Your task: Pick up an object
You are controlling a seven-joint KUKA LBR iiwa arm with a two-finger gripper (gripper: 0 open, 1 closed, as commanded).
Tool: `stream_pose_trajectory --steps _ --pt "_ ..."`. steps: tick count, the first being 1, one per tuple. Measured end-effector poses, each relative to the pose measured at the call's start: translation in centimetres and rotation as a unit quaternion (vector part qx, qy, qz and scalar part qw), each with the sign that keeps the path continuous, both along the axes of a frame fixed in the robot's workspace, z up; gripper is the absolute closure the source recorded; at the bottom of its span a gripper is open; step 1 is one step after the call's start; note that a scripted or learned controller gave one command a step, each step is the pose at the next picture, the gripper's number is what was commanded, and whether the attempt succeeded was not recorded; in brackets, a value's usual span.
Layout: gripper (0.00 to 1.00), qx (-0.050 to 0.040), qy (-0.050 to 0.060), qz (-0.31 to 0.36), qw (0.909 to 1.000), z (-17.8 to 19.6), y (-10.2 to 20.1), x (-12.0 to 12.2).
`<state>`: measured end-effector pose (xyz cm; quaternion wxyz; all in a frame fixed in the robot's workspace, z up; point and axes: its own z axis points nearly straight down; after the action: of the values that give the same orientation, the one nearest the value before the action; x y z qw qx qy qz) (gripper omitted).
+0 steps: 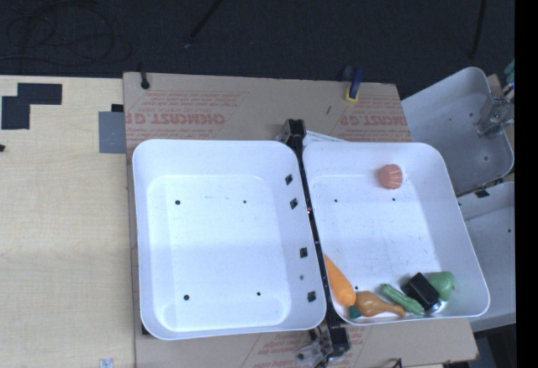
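Note:
The right bin (pixel 437 215) holds all the loose objects. A small pink-orange ball (pixel 389 176) lies alone near its far right corner. Along the near edge several items are bunched together. An orange carrot (pixel 338 278) lies by the left wall. Beside it are a tan gourd-shaped piece (pixel 375 303) and a long green piece (pixel 401 299). A black block (pixel 421 291) rests against a rounded green object (pixel 442 281) in the near right corner.
The left bin (pixel 147 190) sits beside the right one, joined by a black clip strip (pixel 304 215). Both rest on a cardboard sheet (pixel 210 110). A blue and yellow clamp (pixel 353 87) is at the back edge. A grey metal plate (pixel 466 127) stands at the right.

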<state>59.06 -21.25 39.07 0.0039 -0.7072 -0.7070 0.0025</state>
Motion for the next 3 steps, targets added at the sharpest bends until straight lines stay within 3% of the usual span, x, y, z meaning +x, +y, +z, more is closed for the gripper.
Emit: stream_pose_trajectory --steps 1,2,3 --pt "1.00 0.0003 -0.001 0.003 1.0000 -7.8 0.2 5.4" --pt "1.00 -0.0005 -0.001 0.001 1.0000 -12.2 0.1 5.3" --pt "1.00 0.0000 0.000 0.000 1.0000 -19.3 0.1 5.2"
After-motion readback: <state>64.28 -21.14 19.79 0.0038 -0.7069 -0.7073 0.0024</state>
